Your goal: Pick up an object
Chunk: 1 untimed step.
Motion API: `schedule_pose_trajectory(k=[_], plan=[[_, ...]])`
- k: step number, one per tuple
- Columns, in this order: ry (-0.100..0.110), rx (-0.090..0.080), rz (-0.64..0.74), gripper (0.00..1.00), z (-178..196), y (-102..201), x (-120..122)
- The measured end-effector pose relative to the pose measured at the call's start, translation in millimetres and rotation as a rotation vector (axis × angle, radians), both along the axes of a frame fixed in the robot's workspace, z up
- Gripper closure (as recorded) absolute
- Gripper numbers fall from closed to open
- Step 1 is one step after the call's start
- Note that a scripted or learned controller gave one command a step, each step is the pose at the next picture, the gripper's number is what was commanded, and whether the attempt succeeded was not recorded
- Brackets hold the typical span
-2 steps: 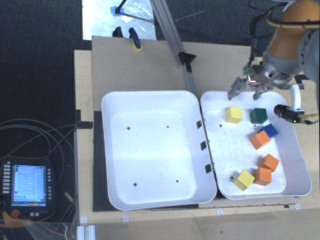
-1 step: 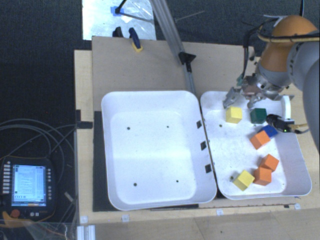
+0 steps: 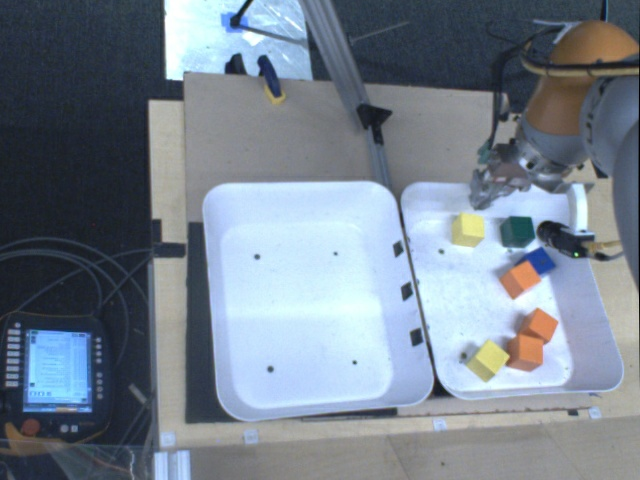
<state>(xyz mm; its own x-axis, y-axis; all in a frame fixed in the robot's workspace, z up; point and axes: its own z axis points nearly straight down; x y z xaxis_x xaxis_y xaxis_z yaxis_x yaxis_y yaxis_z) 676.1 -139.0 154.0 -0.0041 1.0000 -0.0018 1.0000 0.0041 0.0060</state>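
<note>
My gripper (image 3: 485, 194) hangs over the far edge of the right bin (image 3: 585, 368), just above and right of a yellow cube (image 3: 467, 230). Nothing shows between its fingers. A dark green cube (image 3: 517, 231) sits to the right of the yellow one. Further forward lie a blue cube (image 3: 541, 260) touching an orange cube (image 3: 519, 279). Near the bin's front are two more orange cubes (image 3: 539, 324) (image 3: 525, 352) and a second yellow cube (image 3: 488, 359).
The left bin (image 3: 300, 298) lies beside the right one, with black clips along the shared rim. A tilted metal pole (image 3: 340, 58) rises behind the bins. A teach pendant (image 3: 55, 373) with cables sits at the far left.
</note>
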Motion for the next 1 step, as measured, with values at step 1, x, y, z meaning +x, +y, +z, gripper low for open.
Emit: schedule_pose_trajectory(k=[1], plan=[[-0.002, 0.001, 0.001, 1.0, 46.3, 5.4, 1.0]])
